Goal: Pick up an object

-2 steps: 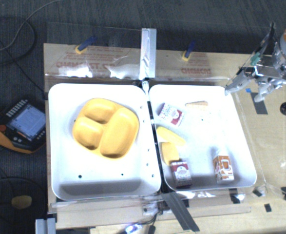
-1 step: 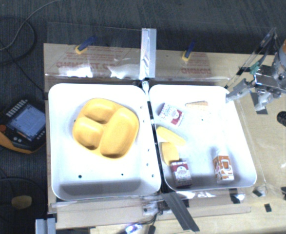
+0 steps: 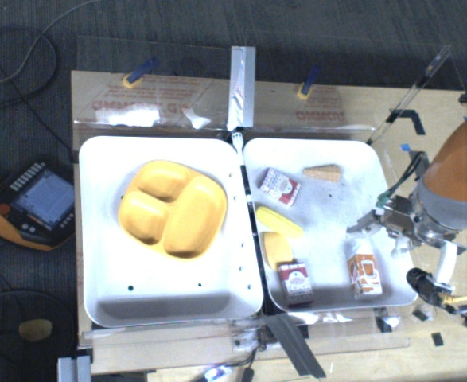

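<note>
Claw hovers at right bin right side, just above orange carton; can't tell its state. Carton lies flat near front wall, prob. next target, nothing gripped yet.

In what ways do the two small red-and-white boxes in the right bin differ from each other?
The upper red box lies near the bin's far side, turned at a slant, with much white on its face. The lower red box lies at the near edge, almost straight, darker red, and touches the yellow block; the upper one lies apart from other items. Both are small, flat and lie in the right bin.
</note>
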Tool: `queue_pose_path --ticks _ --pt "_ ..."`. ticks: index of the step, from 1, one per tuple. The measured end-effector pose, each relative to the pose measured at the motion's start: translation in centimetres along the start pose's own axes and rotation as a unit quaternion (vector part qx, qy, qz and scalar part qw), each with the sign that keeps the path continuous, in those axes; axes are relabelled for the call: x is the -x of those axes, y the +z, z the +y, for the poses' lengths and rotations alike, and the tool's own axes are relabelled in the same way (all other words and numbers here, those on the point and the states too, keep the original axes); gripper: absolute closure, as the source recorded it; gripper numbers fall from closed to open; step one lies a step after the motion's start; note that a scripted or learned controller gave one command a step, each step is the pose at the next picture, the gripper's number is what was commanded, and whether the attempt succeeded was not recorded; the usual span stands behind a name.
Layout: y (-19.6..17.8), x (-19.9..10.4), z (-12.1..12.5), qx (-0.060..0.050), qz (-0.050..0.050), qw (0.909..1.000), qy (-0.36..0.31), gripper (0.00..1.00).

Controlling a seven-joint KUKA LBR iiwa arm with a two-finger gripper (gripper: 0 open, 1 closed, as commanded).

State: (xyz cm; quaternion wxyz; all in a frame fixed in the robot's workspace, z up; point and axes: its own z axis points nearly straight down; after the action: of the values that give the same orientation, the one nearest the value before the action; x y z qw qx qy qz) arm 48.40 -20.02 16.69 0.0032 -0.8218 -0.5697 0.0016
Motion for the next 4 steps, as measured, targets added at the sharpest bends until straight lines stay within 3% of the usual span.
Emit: queue_pose_path --ticks 1,2,3,4 --pt "7.0 -1.6 -0.5 0.004 -0.001 0.9975 0.071 0.0" --pt "6.3 -1.8 -0.4 0.001 0.001 0.9976 0.069 1.0" --pt "2.2 -6.6 10.1 0.001 -0.002 0.9994 -0.033 1.0" --pt "1.5 -6.6 10.1 -0.002 -0.004 0.9994 -0.034 1.0"
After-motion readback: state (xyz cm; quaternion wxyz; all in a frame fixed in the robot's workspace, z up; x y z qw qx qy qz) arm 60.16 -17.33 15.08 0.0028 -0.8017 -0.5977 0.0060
